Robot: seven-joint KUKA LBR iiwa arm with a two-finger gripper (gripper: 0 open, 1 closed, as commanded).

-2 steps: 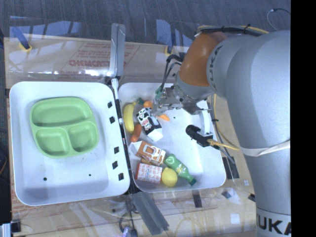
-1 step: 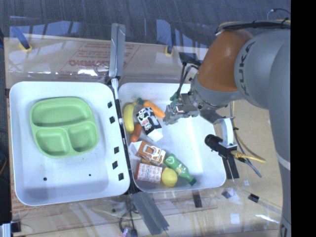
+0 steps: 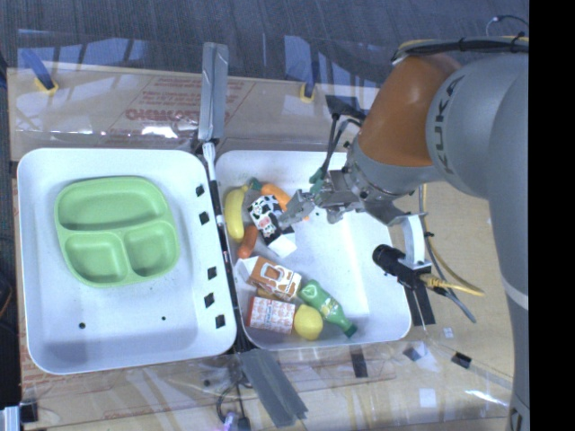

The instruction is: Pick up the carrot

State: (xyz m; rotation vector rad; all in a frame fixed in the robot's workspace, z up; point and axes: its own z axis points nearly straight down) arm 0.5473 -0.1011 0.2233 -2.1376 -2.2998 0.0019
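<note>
While our gripper (image 3: 304,206) hangs w/ finger state unclear, we see 1 carrot (image 3: 275,193) just left of it, long axis approx left-right.

Look left of your gripper (image 3: 316,206): a banana (image 3: 234,214) lies along the right bin's (image 3: 382,317) left wall, with a black-and-white cow-print carton (image 3: 264,214) just beside it. Below and left, you've got an orange snack box (image 3: 276,279), a red patterned box (image 3: 270,315), a lemon (image 3: 308,323) touching a green bottle (image 3: 328,305). Far left, a green divided plate (image 3: 117,229) sits in the left bin (image 3: 54,348).
</note>
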